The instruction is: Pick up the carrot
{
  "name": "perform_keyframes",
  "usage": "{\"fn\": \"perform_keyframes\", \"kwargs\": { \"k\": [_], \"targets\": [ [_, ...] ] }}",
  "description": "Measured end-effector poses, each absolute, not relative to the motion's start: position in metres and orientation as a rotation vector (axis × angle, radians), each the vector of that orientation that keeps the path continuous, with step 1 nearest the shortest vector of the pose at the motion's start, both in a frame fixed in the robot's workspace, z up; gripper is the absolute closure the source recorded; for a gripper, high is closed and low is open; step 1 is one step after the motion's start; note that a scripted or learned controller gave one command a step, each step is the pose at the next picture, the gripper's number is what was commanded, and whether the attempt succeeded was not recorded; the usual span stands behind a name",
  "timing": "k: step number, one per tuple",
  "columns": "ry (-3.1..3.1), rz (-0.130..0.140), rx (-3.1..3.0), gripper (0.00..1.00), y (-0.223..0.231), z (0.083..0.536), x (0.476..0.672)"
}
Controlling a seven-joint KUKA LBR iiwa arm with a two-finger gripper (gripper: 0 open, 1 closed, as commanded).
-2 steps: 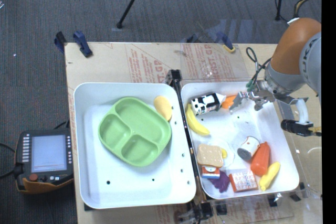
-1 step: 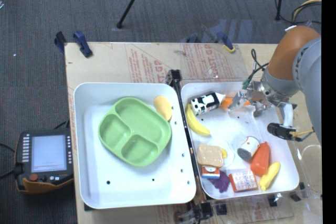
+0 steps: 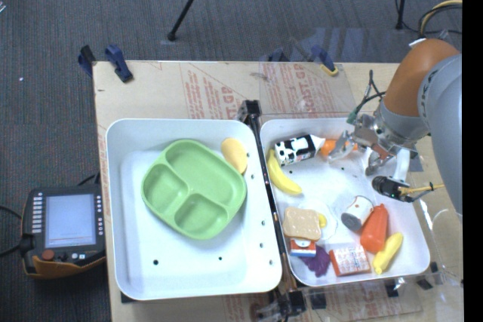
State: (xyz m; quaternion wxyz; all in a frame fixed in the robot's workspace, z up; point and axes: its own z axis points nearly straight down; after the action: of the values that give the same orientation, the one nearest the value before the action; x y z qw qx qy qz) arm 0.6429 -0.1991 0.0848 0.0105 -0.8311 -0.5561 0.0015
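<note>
Two bins share the counter. Near edge of the right bin: an orange bottle, not my target. Farther back, the carrot lies beside the cow-print carton. My tool sits just beside it; opening and hold: cannot tell. I should centre over the carrot before closing.

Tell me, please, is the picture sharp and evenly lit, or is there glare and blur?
Camera view: soft overall, lighting even; the right bin floor looks washed out near the gripper; the carrot beside it is a blurry orange patch; small package labels are unreadable.
</note>
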Motion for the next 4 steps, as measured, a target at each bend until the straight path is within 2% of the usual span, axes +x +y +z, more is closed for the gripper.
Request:
{"fn": "perform_keyframes", "kwargs": {
  "k": [1,2,3,4],
  "targets": [
    [-1.324,0.035,-2.822,0.00,-0.191,0.083,0.638],
    [-0.784,0.041,-3.030,0.00,-0.163,0.082,0.633],
    [-0.460,0.013,-3.102,0.00,-0.130,0.085,0.631],
    [-0.470,0.021,-3.098,1.00,-0.129,0.094,0.630]
  ]
}}
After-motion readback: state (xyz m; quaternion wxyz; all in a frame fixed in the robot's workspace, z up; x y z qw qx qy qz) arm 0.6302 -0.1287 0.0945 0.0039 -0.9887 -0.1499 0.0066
